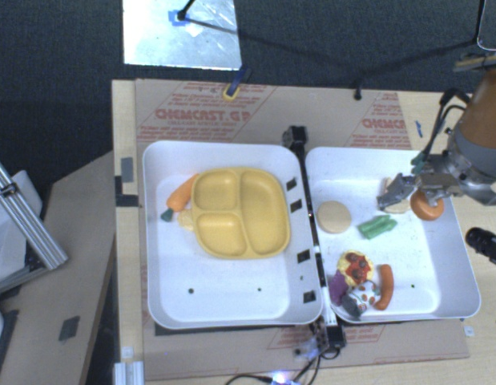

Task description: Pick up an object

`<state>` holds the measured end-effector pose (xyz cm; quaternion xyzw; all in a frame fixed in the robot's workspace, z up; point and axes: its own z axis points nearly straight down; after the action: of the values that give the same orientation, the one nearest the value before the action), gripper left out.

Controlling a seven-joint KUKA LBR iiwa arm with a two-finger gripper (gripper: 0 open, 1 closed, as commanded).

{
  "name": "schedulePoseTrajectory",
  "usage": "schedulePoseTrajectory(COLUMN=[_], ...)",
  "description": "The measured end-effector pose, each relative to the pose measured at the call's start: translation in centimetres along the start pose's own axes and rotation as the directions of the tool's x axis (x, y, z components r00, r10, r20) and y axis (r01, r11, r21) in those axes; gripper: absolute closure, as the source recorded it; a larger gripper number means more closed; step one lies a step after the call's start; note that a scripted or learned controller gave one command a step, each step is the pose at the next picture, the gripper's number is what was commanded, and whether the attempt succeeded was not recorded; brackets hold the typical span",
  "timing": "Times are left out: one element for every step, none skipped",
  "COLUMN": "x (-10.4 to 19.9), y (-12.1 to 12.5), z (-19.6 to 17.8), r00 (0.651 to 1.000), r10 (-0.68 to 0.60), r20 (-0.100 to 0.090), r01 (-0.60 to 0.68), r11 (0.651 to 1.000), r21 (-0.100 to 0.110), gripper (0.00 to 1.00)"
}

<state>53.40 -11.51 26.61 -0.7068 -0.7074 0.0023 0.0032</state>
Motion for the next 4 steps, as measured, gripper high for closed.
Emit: schedulePoseTrajectory(x=[0.0, 0.5, -0.2, -0.8], y=[0.2, 0.7, 0.8, 0.9], z=[-0.4, 4.0, 10.0, 14.4], r00=[1.0, 1.0, 1.0, 1.0], r10=[-0.002, -0.001, 0.0, 0.0], r20=[0.001, 0.0, 0.0, 0.0], r01=[0.002, 0.001, 0.0, 0.0], r11=[1.0, 1.0, 1.0, 1.0], r21=[-0.009, -0.005, -0.005, -0.005], gripper=[0.0, 0.0, 0.0, 0.0])
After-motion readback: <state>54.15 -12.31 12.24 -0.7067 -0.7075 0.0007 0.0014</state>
